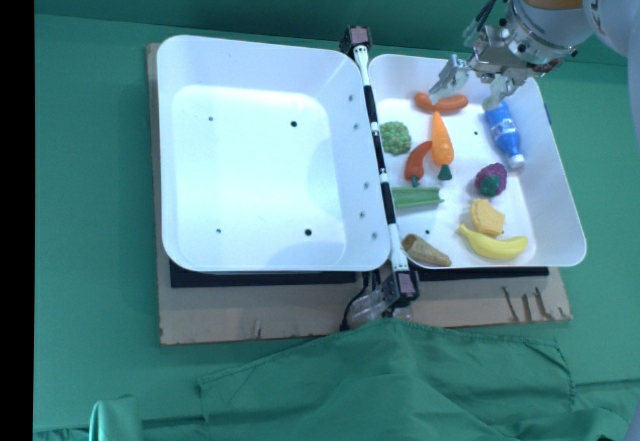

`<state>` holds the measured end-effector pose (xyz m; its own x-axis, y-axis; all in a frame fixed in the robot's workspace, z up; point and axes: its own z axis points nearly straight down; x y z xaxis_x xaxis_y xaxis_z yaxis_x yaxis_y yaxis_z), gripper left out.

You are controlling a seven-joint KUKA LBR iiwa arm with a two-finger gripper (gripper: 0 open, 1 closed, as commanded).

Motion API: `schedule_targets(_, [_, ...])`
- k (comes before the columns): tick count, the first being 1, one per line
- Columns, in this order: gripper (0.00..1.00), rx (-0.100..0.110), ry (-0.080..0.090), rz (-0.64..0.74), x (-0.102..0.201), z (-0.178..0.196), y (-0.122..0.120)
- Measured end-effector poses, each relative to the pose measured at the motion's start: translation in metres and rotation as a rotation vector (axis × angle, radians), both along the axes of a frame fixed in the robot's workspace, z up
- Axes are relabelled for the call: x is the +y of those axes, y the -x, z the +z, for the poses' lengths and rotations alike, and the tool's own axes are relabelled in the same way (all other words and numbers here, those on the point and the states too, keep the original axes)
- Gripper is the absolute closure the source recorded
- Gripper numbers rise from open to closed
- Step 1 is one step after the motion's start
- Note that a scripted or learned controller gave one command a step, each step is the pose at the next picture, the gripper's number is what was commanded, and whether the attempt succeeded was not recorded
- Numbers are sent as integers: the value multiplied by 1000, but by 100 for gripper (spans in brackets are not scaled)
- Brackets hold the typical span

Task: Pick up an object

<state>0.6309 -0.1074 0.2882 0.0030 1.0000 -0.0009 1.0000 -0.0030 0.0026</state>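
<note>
Banana (494, 246): seen nearest, in the right bin (560, 229); judged light and smooth, so a grip across its middle is advised.
Cone-shaped brown piece (427, 251): laid beside the divider; tapered, likely to slip out.
Green stalk (416, 197): flat and thin, judged awkward to pinch.
Purple item (490, 179): small, rounded (kind not made out).
Carrot (441, 143): slim, stiff-looking; best taken across its thick upper end.
Blue bottle (504, 132): found just below the gripper (478, 77); judged hard, slick and prone to roll, so its waist is preferred.
Orange sausage-shaped piece (443, 103): laid under the jaws, not held.
Jaws: spread wide, nothing between them.
Left bin (200, 69): set alongside on the desk.
</note>
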Motion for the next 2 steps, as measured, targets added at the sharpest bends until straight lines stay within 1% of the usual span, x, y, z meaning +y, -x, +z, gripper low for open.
schedule_targets(1, [0, 8, 0, -3, -10, -101, 22])
schedule_targets(2, [100, -8, 3, -4, -11, -82, 18])
